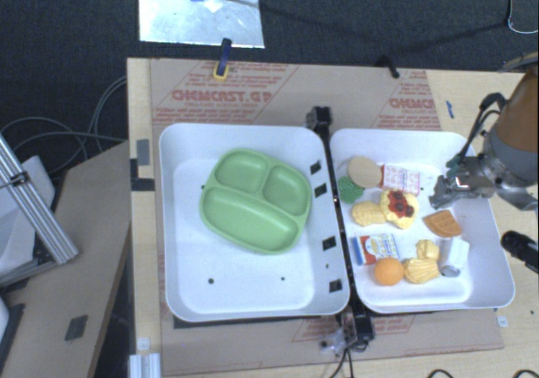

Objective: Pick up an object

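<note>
Two bins; gripper (448,189) over right bin (488,284), above croissant (442,223). Claw state: cannot tell. Left bin holds green tray (255,199).

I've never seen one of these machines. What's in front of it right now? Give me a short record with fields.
left bin: holds a green divided plate
right bin: holds a heap of small toy foods
items seen there: orange ball, round tan biscuit, red and yellow piece, small printed packet
gripper: above the right bin's right side, near an orange-brown wedge
held object: none seen between its fingers
bench: brown printed board beneath both bins
</note>
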`<state>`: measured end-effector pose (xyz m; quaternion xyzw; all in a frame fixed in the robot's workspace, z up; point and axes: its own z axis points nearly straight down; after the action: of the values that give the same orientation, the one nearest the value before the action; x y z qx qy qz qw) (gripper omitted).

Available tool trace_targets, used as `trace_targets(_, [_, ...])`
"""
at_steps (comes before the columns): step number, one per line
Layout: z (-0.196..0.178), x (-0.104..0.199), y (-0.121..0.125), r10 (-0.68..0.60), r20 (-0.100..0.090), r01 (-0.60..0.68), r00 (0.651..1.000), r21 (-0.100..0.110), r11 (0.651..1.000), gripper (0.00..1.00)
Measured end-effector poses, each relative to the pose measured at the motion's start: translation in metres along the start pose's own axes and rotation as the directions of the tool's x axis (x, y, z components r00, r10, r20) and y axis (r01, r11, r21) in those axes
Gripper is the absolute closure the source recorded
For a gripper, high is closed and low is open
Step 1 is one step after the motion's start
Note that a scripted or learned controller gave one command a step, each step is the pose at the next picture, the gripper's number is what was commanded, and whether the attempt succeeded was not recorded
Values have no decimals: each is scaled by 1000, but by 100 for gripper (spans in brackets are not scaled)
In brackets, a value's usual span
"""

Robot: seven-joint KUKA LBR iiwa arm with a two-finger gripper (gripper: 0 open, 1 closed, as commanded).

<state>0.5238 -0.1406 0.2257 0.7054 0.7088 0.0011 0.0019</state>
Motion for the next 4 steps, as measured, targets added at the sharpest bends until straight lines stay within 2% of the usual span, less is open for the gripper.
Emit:
trace_targets(2, [13,94,59,-6,-3,6,1000,1,1000,100])
trace_targets(3, [-2,106,75,-2,-2,2,1000,1,1000,100])
trace_targets(4, [-3,122,77,-1,-1,1,1000,2,1000,100])
